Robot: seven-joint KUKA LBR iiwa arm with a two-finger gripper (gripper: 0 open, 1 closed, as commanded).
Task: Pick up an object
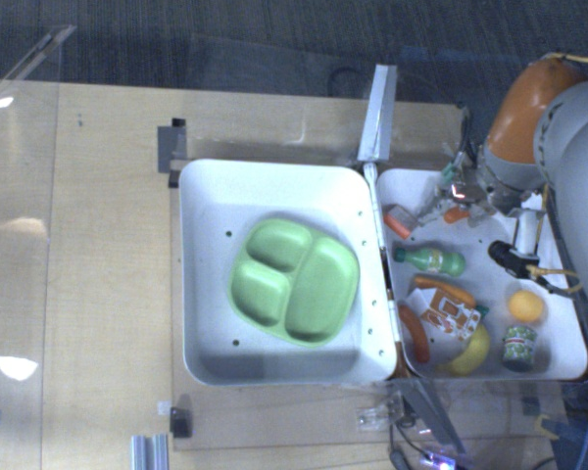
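Jaws: cannot tell how they stand; the gripper (458, 192) is a small cluster of metal parts low over the far end of the right bin (568, 365), too fine to resolve, and nothing can be made out held in it. Just beside it toward the left, an orange carrot-like piece (399, 225) lies near the bin's far left corner, and a second small orange bit (455, 215) sits right under the gripper. Nearer the middle of the bin, along its left side, a green bottle (431, 259) lies on its side with the cap end pointing to the left wall. Below that, a flat orange-and-white packet (449, 311) rests tilted over a yellow banana (469, 352) at the near edge, with a red-brown sausage-shaped item (415, 333) against the near left wall. Toward the right side of the bin, a small orange fruit (526, 307) sits just above a green-labelled can (518, 347) standing upright near the near right corner. A black cable loop (514, 259) hangs from the arm (549, 116) across the bin's right part. Arm wrist shows its orange band above the bin's far right corner. Left bin (206, 341) holds one green divided tray (294, 280) with three compartments, roughly central, slightly rotated. Both bins sit on the wooden bench (98, 262), touching along the shared wall.
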